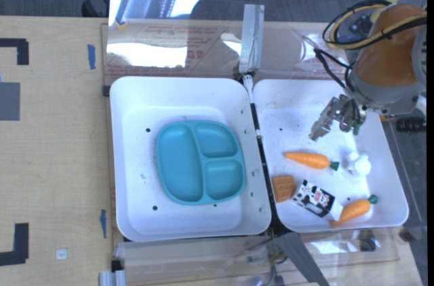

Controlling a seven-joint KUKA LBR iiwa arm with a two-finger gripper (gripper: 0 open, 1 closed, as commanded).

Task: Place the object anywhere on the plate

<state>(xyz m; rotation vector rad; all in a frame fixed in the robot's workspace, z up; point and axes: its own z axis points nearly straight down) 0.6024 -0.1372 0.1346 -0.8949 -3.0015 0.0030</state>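
So the arm [386, 54] comes in from the right and most of it runs off the edge, you mostly get the orange band and some looped cables. The gripper [337, 118] hangs over the back of the right bin [393, 207]; it's small and a bit blurry, so I honestly can't tell whether the jaws are released or clenched, but nothing visible sits between them. Below it in that bin: a toy carrot [308, 159], a white blob [357, 163] I can't identify, a waffle-looking square [283, 187], a black-and-white cow-print carton [314, 198] whose print is too small to read, and a second carrot [354, 209] near the front corner. The blue divided plate [201, 160] sits in the left bin [129, 108] with nothing on it. There's reddish writing on the clear panel [176, 41] behind the bins, unreadable through the glare.
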